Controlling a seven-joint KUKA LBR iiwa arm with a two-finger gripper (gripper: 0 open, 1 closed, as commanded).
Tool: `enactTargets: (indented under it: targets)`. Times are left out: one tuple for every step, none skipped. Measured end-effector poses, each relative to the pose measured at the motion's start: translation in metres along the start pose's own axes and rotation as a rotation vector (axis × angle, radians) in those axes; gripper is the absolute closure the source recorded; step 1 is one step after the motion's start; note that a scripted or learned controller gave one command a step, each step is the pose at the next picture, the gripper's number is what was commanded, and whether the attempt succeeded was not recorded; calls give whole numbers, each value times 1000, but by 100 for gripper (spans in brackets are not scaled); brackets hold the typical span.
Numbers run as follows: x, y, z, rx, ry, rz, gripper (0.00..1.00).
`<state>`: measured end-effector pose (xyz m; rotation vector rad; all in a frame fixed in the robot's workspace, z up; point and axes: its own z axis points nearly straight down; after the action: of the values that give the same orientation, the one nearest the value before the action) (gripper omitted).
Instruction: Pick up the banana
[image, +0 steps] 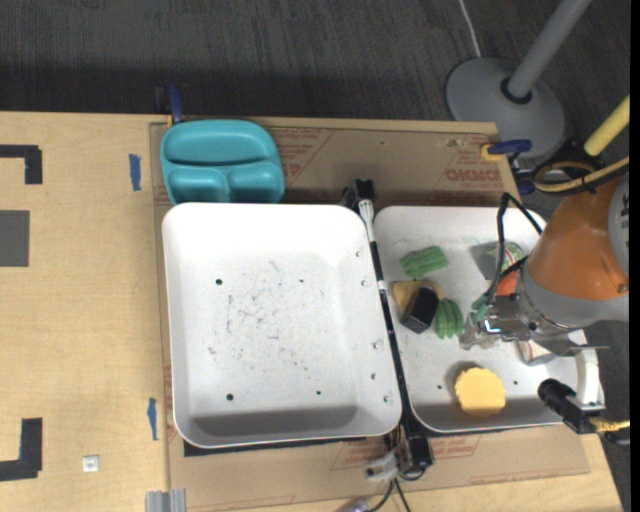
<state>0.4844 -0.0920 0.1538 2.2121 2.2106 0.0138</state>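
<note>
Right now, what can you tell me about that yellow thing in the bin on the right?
The yellow thing is a rounded, matte lump, foam-like or plastic by its look, lying flat near the front of the right bin. It touches nothing else. It lies apart from the claw, which hangs over the bin above it.

One fixed camera looks down at a slant from above the bench, taking in both shallow white plastic bins (270, 320).
</note>
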Motion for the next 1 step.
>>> enactTargets:
  targets:
    - [0, 1, -10, -2, -1, 0, 100]
